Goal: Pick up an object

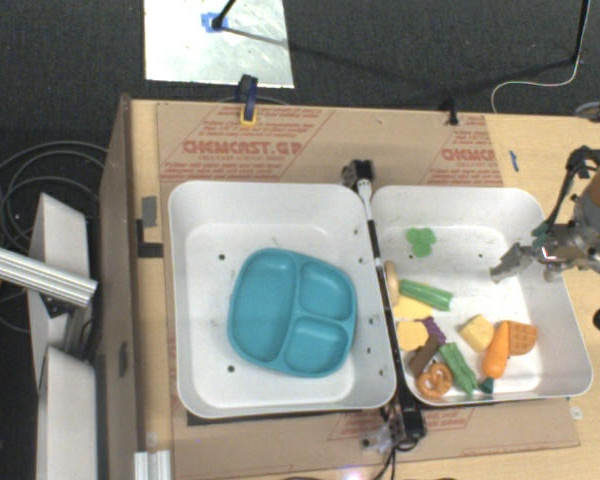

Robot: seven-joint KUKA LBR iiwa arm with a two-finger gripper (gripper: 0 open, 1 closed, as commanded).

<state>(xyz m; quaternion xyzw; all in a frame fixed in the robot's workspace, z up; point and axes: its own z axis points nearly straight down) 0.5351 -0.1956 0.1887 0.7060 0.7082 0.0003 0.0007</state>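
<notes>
The right bin (540,208) holds several toy foods clustered toward its front left. Among them are a green leafy piece (420,238), a green pickle (425,294), a yellow wedge (476,332), an orange carrot (495,350), a waffle (521,337), a purple piece (435,326) and a brown pretzel (435,380). My gripper (521,258) hangs over the right side of this bin, above bare white floor. It sits up and to the right of the carrot and waffle, apart from every toy, and I see nothing held in it.
The left bin (200,218) holds a teal divided plate (292,312). A black divider (378,278) runs between the bins. Both rest on a cardboard sheet (280,138). Cables (550,68) trail across the dark floor behind, and a metal rail (35,273) lies at the left.
</notes>
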